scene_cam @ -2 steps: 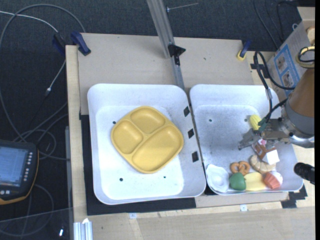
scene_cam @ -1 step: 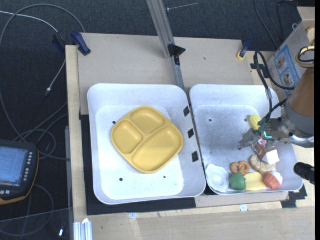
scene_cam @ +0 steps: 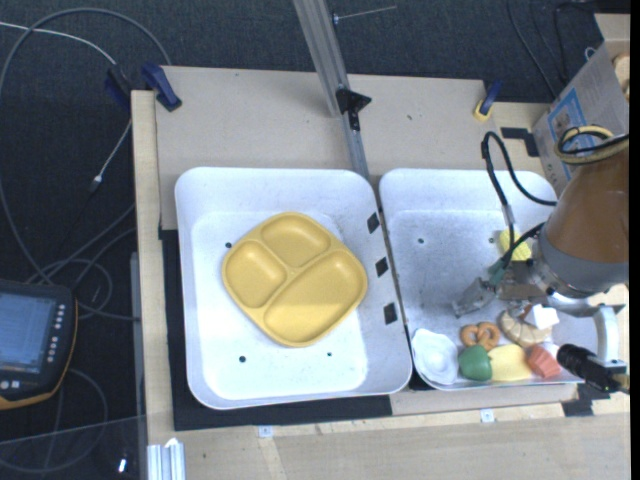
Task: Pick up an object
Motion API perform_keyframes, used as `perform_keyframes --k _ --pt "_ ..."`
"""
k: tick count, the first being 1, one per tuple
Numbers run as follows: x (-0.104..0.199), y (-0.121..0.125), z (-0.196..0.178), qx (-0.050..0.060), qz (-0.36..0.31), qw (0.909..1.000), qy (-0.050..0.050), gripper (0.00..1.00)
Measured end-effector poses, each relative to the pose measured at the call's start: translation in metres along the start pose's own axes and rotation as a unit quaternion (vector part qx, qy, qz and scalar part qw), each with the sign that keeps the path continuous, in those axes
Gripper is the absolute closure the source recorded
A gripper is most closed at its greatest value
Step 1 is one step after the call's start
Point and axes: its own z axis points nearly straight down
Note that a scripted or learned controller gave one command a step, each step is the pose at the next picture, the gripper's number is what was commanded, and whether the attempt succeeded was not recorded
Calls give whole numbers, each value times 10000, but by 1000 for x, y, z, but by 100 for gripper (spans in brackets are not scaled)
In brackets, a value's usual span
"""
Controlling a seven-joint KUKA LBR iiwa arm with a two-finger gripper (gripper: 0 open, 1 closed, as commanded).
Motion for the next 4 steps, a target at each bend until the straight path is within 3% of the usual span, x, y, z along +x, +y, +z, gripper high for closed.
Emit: perform_keyframes --k 1,2,4 --pt "1 -1 53 -4 2 10000 -1 0" --pt "1 1 39 -45 1 10000 -10 100" --pt "-4 8 -68 -76 -6 10000 -26 100"
